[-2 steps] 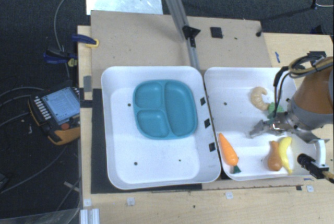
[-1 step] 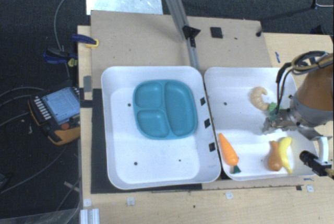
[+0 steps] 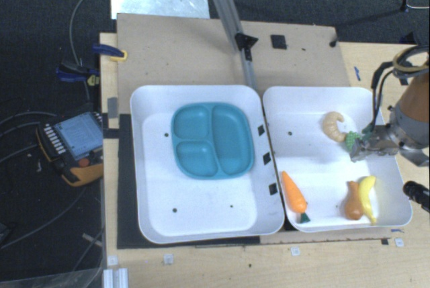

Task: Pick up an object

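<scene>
Gripper (image 3: 356,144) is seen low in right bin (image 3: 316,102); finger state cannot be told; small green item (image 3: 352,139) sits at its tip, beside curled tan piece (image 3: 334,125); carrot (image 3: 293,194), banana (image 3: 367,197) lie nearer front.

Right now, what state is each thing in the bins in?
Blue plate: flat in left bin, nothing on it.
Carrot: lying in right bin.
Banana: lying against an orange piece.
Beige curl: lying beside end effector.
</scene>
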{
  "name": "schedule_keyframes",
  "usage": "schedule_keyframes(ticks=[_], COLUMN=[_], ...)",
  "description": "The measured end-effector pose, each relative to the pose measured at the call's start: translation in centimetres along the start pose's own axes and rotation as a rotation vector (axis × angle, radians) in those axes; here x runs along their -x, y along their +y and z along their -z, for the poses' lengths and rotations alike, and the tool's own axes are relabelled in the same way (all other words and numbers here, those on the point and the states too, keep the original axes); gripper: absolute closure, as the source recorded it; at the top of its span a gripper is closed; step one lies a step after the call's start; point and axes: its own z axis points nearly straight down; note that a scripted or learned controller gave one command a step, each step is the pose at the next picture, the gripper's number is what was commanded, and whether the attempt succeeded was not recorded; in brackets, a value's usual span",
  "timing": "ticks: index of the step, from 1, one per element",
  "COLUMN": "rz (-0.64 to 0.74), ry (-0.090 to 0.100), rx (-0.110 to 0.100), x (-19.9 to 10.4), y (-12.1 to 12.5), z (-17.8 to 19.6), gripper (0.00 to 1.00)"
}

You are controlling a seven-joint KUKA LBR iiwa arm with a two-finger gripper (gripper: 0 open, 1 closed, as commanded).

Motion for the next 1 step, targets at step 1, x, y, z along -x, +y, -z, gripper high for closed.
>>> schedule_keyframes(ticks=[1], rz=[-0.001], ry=[0.000], rx=[-0.001], x=[0.55], y=[-0.72], z=[5.45], gripper=[1.00])
